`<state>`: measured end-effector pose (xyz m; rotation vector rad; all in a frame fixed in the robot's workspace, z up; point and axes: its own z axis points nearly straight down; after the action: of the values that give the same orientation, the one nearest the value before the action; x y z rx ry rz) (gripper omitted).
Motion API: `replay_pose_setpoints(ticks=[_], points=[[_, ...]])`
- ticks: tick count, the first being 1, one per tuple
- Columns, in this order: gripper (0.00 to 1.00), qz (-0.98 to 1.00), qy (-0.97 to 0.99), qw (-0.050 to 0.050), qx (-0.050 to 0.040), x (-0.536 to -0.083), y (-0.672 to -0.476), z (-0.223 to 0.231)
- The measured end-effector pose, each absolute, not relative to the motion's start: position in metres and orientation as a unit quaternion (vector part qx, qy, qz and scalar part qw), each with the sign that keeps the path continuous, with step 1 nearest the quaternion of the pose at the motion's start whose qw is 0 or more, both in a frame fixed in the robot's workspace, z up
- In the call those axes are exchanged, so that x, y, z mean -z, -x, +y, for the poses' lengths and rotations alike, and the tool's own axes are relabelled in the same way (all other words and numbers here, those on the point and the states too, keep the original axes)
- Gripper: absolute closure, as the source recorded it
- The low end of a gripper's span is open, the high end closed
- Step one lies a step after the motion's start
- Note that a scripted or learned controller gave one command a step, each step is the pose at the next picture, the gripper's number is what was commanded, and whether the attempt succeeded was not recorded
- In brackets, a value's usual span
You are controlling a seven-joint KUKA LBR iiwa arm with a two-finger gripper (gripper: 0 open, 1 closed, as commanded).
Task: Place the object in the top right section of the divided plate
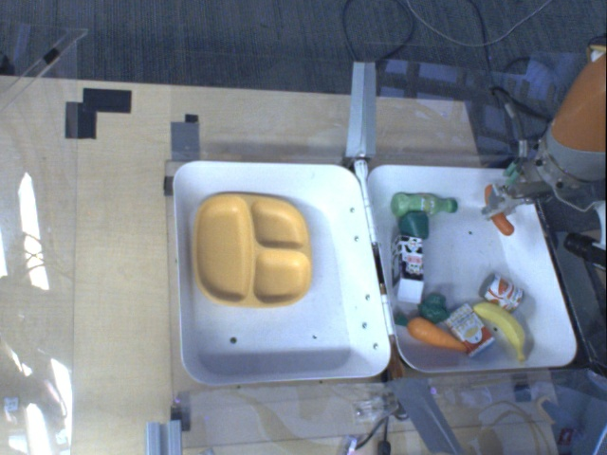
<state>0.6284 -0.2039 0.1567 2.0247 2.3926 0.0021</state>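
Note:
A yellow divided plate lies in the left bin; it has one long section on its left and two smaller ones on its right. My gripper hangs over the far right part of the right bin. A small orange object sticks out on both sides of one grey finger, so the gripper is shut on it. The plate is far to the left of the gripper, across the wall between the bins.
The right bin also holds a green bottle, a black-and-white carton, a small dark green item, a carrot, a small box, a can and a banana. A metal post stands behind the bins.

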Motion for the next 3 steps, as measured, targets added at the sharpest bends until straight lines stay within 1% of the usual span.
replay_pose_setpoints(ticks=[1, 2, 3], points=[[1.00, 0.685, -0.729, 0.003, -0.0015, -0.167, -0.631, -0.205], [1.00, 0.680, -0.733, 0.003, -0.0022, -0.181, -0.643, -0.151], [1.00, 0.679, -0.734, 0.001, -0.0019, -0.186, -0.585, -0.066]])
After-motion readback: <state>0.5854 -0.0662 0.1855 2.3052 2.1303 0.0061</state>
